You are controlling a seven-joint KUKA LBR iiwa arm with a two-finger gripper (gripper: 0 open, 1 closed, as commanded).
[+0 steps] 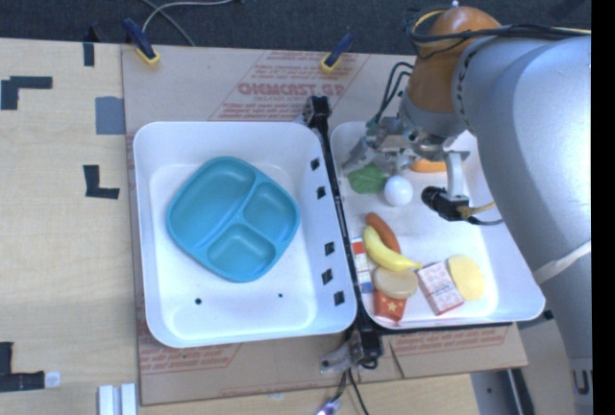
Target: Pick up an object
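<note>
Toy foods clustered at right bin near end: banana, red carton. Farther in, white ball beside green item, under gripper. Ball likely light, rigid, slippery; grip across middle. Finger state: cannot tell.

Arm reaching in from three o'clock, wrist bent down over the bench

The grey arm fills the three o'clock side, its broad link running from about four o'clock up toward one o'clock. The orange band sits at the top of the wrist near one o'clock. Below it the gripper points down and toward nine o'clock, its metal parts bunched close beneath the wrist.
</note>
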